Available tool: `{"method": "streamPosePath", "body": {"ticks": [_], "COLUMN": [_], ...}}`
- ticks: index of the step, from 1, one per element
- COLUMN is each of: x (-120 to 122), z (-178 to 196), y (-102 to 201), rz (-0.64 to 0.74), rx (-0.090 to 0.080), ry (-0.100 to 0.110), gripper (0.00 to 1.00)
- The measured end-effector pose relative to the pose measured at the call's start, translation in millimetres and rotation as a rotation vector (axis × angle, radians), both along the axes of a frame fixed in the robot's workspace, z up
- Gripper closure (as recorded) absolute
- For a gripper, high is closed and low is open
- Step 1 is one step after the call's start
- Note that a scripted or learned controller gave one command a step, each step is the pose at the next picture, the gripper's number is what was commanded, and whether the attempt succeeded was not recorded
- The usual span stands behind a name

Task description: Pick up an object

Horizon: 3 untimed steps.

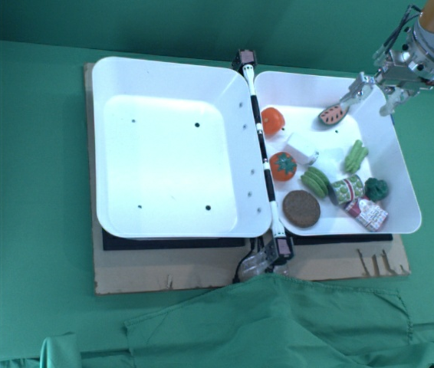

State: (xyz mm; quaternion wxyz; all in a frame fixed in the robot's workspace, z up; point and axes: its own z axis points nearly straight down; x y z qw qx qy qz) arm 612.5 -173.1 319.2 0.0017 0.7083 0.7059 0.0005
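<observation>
The right bin (401, 176) holds several toy foods. Among them are a watermelon slice (332, 114), an orange tomato (272, 120), a red tomato (282, 165), a white piece (301, 150), a green pod (355, 156), a cucumber (317, 181), a brown disc (301, 208), a small can (347, 190), broccoli (376, 188) and a red packet (369, 215). My gripper (371, 98) hangs open over the bin's far right corner with nothing between its fingers. Its left finger (355, 93) ends just right of the watermelon slice.
The left bin (117, 75) lies beside the right one, joined by a black-and-white clamp bar (259, 140). Both rest on cardboard (163, 278) on the green bench. Crumpled green cloth (278, 320) lies in front.
</observation>
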Motion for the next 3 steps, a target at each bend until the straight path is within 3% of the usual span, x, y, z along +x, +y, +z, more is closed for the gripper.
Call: {"method": "streamPosePath", "body": {"ticks": [1,2,3], "x": [-59,21,-58], "z": [-55,-71,-39], "y": [-16,-14,-7], "rz": [-0.004,0.003,-0.003], "rx": [0.000,-0.004,0.001], "ry": [0.007,-0.007,0.000], "gripper": [0.00,0.00,0.00]}}
